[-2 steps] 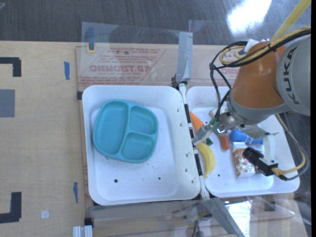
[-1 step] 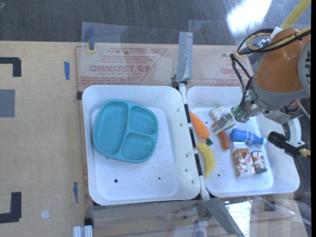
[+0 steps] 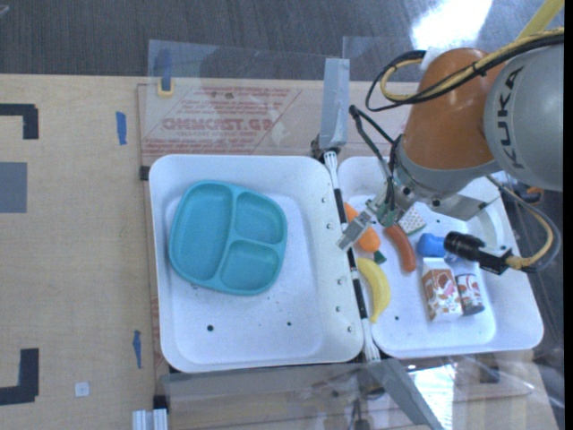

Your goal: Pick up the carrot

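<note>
My pincer (image 3: 363,231): low over the left edge of the right bin (image 3: 519,330), just inside the wall shared with the left bin (image 3: 179,348); I cannot tell from here whether it is open or shut, and I see nothing held in it.
Carrot (image 3: 368,237): a small orange piece right at my tip, touching or nearly so, with a dark green end pointing down toward the banana (image 3: 376,287).
Direction: the carrot lies just right of and under my tip, so I judge a short drop is all that is left.
Neighbours: a reddish sausage (image 3: 405,247) lies just beside the carrot on its right.
Further off: a blue object (image 3: 433,243) and two small packets (image 3: 452,294).
</note>
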